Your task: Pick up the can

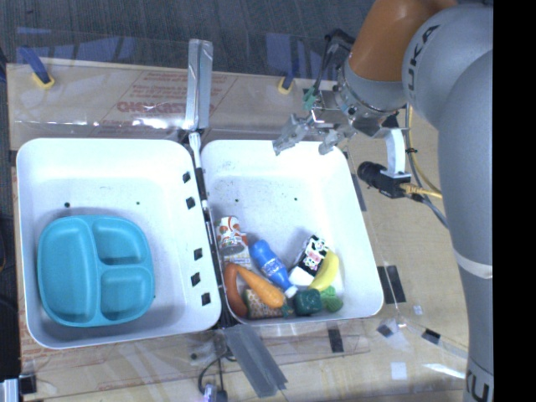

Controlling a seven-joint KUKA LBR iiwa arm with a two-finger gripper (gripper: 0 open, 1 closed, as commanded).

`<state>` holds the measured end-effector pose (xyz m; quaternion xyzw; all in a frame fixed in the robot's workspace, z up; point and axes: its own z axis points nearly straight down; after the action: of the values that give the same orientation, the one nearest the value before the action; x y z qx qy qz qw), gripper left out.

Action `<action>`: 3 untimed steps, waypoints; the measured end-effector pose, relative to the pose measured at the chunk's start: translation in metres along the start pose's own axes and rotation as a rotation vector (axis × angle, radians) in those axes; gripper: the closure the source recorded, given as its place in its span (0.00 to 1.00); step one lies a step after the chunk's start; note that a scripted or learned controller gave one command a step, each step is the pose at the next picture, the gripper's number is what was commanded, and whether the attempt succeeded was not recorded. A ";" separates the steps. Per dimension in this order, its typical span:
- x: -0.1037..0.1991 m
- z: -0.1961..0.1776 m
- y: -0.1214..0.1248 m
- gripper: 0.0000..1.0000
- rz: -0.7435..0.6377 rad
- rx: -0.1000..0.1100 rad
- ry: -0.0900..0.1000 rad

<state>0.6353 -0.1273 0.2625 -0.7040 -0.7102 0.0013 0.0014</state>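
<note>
Your jaws [306, 138] are hanging spread apart and holding nothing over the back rim of the right bin [276, 187], while the can [229, 234] is lying well apart from them near that bin's left wall, just beside the blue bottle [270, 263].

Robotics lab: industrial arm [435, 65] over taped-down bench [251, 90], two white bins [50, 153], carpeted floor.

We see two bins [276, 182] of smooth, glossy white plastic. The blue divided tray [96, 268] looks matt plastic. The can [229, 234] wears a printed paper-like label. The bench [126, 99] is cardboard under clear, shiny film.
</note>
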 end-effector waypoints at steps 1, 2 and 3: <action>-0.077 0.007 -0.031 0.00 0.010 0.001 -0.001; -0.023 0.082 -0.027 0.00 0.122 0.001 0.000; 0.008 0.051 -0.002 0.00 0.047 -0.002 0.000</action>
<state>0.6334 -0.1191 0.2118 -0.7206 -0.6933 0.0004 0.0007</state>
